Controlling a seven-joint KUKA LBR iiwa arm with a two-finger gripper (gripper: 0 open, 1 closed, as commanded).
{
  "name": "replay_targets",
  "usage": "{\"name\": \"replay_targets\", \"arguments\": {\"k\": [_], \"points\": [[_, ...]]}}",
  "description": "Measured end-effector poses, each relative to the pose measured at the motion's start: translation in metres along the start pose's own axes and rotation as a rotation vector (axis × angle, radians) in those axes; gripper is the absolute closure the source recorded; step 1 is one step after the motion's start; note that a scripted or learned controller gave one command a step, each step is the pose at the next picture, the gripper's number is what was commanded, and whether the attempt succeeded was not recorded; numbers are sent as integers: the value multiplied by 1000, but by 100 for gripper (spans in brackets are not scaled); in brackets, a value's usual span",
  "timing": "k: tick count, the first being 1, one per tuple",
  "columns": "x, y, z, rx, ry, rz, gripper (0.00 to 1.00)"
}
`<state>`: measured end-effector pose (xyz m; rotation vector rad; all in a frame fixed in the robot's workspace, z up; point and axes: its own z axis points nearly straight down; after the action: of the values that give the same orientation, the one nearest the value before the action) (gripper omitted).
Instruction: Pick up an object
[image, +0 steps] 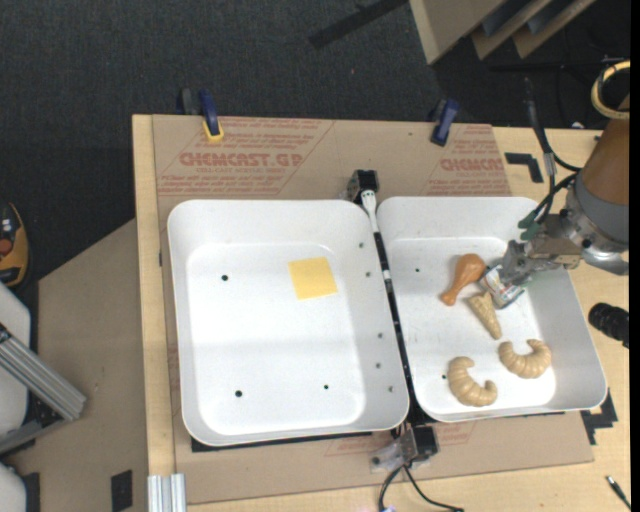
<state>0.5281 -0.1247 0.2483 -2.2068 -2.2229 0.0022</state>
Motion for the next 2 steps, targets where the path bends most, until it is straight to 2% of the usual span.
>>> {"name": "replay_targets", "arguments": {"k": [1, 2], "points": [[55, -35, 57, 3, 0, 3, 100], [7, 0, 19, -14, -9, 10, 100]]}}
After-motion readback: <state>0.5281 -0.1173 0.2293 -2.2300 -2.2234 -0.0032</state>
